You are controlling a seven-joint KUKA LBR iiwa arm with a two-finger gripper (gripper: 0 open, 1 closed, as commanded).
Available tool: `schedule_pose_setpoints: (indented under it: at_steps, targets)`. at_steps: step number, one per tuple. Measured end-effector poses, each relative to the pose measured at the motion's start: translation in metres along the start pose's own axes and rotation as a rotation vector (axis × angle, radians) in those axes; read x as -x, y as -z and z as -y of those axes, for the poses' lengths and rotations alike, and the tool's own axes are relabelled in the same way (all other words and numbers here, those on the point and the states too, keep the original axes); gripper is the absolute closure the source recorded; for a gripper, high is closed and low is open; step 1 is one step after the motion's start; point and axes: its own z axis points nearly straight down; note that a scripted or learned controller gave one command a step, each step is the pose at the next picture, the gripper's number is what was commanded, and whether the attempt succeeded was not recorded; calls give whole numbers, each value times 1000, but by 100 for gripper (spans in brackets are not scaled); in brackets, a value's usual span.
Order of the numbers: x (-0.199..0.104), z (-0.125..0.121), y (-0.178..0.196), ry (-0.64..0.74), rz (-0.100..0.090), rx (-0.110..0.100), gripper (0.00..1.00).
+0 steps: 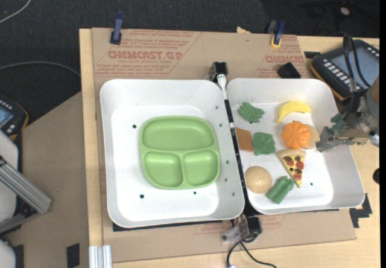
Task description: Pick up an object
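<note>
The right bin holds several toy foods: a yellow banana, an orange pumpkin, a pizza slice, a tan round roll, a green pickle-like piece, two green leafy pieces and a brown slab. My gripper reaches in over the bin's right rim. It sits just right of the pumpkin, apart from it, and nothing is visibly held.
The left bin holds a green divided plate. A black divider strip runs between the bins. A pendant device and cables lie at the right, behind the arm. Clamps sit on the board's far edge.
</note>
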Motion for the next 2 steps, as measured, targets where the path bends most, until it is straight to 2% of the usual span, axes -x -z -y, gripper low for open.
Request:
schedule_pose_setpoints:
  at_steps: [1,2]
  targets:
    - [-107,-1,73,14,-5,5,100]
    - [-178,0,115,9,-5,2,100]
